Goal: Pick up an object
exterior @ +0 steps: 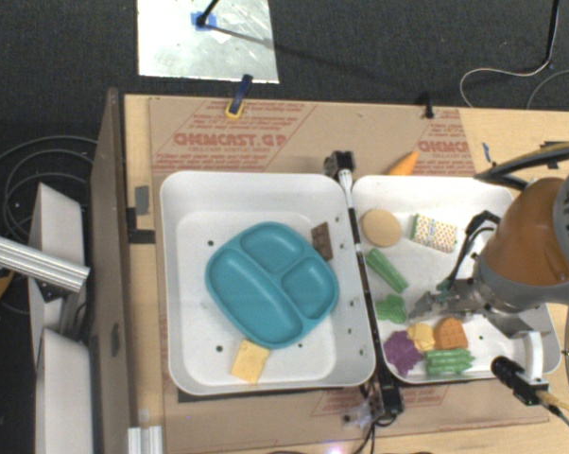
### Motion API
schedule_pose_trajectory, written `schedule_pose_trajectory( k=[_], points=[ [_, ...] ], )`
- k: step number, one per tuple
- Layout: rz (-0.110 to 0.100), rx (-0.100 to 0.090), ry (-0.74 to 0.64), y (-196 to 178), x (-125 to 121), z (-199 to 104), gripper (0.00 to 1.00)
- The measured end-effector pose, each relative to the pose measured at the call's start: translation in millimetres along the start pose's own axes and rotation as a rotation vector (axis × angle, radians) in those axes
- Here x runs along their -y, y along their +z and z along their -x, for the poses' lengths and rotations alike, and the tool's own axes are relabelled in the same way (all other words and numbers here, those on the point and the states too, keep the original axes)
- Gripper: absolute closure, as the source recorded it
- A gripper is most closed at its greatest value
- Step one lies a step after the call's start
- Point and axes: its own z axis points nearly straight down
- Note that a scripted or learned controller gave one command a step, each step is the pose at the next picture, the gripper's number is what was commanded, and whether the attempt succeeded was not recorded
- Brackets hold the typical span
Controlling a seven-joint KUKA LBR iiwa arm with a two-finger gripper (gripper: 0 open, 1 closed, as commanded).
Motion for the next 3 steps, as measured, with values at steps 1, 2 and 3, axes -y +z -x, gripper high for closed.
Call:
schedule_pose_trajectory(
  k=[1,2,3],
  points=[
    [0.024,0.013,-0.004,-90,-79,69,0.00],
    [0.004,0.003,-0.002,-52,-43,59,0.00],
    [0.004,0.000,-0.007,-49,1,3,0.00]
  ],
)
